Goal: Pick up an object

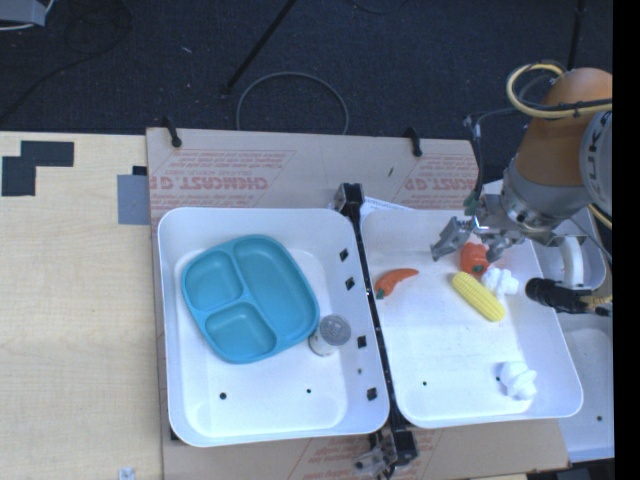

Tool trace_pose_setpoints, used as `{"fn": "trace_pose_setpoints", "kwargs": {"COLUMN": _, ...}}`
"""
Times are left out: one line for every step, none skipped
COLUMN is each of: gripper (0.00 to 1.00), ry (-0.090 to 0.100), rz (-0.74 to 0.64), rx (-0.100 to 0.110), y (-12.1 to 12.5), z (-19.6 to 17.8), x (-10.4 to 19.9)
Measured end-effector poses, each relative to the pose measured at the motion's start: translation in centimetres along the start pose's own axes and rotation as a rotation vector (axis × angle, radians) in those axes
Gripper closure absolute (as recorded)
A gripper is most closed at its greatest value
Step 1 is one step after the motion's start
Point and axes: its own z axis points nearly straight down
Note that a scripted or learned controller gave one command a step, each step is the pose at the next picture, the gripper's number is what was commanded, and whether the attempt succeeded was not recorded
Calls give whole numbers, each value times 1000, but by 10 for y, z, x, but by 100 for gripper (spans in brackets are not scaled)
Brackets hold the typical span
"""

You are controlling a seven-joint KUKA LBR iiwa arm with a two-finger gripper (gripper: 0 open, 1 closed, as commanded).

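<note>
1. The gripper (468,236) hangs over the far part of the right bin (440,408), its metal fingers spread apart with nothing between them.
2. Just under its tip sits a small red-orange object (473,258); a knobbly yellow corn cob (478,296) and a small white piece (500,281) lie just nearer the camera.
3. A curved orange pepper (395,280) lies to the gripper's left; a lumpy white object (516,378) lies well apart, at the near right corner.
4. The left bin (260,413) holds a smooth teal three-compartment plate (248,296) and a round grey-lidded jar (329,334).
</note>
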Motion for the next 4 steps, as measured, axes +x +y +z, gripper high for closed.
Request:
{"fn": "trace_pose_setpoints", "kwargs": {"gripper": 0, "ry": 0, "rz": 0, "rx": 0, "y": 2, "z": 45, "x": -3}}
{"fn": "trace_pose_setpoints", "kwargs": {"gripper": 0, "ry": 0, "rz": 1, "rx": -1, "y": 2, "z": 98, "x": -2}}
{"fn": "trace_pose_setpoints", "kwargs": {"gripper": 100, "ry": 0, "rz": 3, "rx": -3, "y": 2, "z": 85, "x": -3}}
{"fn": "trace_pose_setpoints", "kwargs": {"gripper": 100, "ry": -2, "rz": -1, "rx": -11, "y": 8, "z": 23, "x": -6}}
